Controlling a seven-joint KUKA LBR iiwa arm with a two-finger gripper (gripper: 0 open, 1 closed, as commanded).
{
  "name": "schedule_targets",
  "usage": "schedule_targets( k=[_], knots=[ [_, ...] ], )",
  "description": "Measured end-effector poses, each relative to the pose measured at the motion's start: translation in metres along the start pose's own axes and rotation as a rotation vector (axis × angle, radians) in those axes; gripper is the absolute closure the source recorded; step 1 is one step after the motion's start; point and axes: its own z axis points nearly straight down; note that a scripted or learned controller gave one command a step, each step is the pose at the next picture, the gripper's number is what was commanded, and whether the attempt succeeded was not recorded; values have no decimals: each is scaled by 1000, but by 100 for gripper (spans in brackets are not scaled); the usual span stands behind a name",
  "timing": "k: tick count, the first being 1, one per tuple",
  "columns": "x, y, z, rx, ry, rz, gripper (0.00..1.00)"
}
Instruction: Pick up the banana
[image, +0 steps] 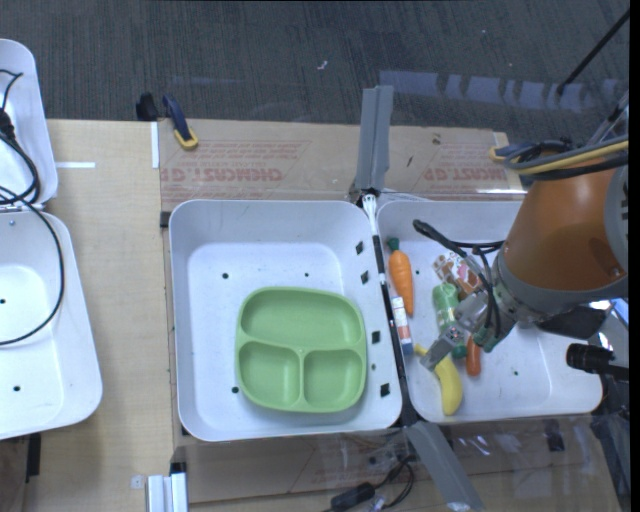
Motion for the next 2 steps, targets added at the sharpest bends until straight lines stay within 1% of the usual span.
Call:
schedule_targets(
  k=[1, 2],
  knots=[
    [-15, -15, 0, 0, 1, -283, 0],
    [40, 41, 0, 0, 0, -323, 0]
  ],
)
